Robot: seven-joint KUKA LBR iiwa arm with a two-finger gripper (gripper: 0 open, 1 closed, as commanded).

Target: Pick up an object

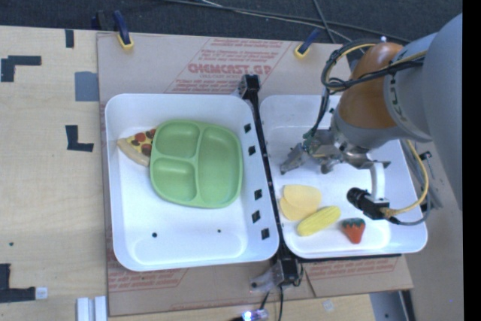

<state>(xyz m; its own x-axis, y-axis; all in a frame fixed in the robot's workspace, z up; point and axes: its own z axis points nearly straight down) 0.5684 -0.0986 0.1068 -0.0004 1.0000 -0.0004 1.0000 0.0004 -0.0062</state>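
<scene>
**Toy Food Waits as Arm Hangs Over Right Bin**

At left of centre, a pizza slice (136, 147) lies in the left bin (120, 229), its inner end tucked under a green divided plate (197, 163). In the right bin (409, 240), lower centre-right of the frame, a pale yellow chip-like piece (301, 200) touches a corn cob (318, 220), with a small strawberry (354, 230) just beside it. All look like light, hard, slick plastic toys. The corn cob seems the easiest to take, across its narrow middle; the thin flat piece would likely slip. Above them, the gripper (294, 159) hangs with its fingers spread and nothing between them, near the bins' dividing wall.
</scene>
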